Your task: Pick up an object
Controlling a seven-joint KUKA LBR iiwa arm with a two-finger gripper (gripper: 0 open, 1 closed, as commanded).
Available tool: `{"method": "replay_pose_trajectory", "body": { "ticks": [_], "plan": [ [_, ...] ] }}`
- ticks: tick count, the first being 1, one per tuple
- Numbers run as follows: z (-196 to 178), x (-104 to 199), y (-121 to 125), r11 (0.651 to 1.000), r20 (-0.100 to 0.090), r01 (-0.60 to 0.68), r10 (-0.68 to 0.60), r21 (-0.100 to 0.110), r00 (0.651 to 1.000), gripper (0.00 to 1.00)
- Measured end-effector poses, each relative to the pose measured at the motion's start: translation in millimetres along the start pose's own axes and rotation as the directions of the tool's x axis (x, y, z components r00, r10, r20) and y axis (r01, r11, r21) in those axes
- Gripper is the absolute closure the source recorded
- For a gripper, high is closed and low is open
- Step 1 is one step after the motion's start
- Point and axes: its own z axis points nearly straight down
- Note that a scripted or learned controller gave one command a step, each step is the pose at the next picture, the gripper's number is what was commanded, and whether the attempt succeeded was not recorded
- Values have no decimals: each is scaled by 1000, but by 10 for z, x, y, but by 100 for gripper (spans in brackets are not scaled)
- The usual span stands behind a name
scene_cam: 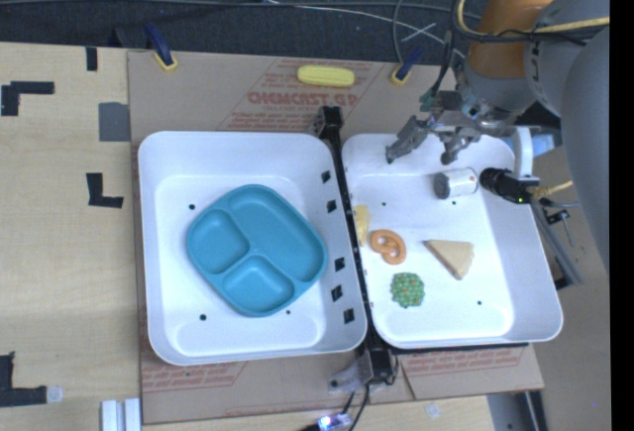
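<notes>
I see the left bin holding a blue tray, right bin with cylinder, pretzel, wedge, green ball, gripper spread wide over its far edge, holding nothing.

Wooden bench under a cardboard sheet, two white bins and perhaps a yellow banana.

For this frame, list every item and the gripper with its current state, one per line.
gripper: open, holding nothing, above the right bin's far edge
blue tray: flat in left bin
silver cylinder: on its side
pretzel: flat
cheese wedge: flat
green broccoli: resting on bin floor
yellow banana: on cardboard outside bins
</notes>
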Motion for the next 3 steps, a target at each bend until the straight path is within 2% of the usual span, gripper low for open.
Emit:
{"method": "replay_pose_trajectory", "body": {
  "ticks": [1, 3],
  "plan": [
    [-89, 2, 31, 1000, 1, 3, -3, -14, 1000, 0],
    [933, 7, -8, 1000, 3, 3, -3, -9, 1000, 0]
  ]
}}
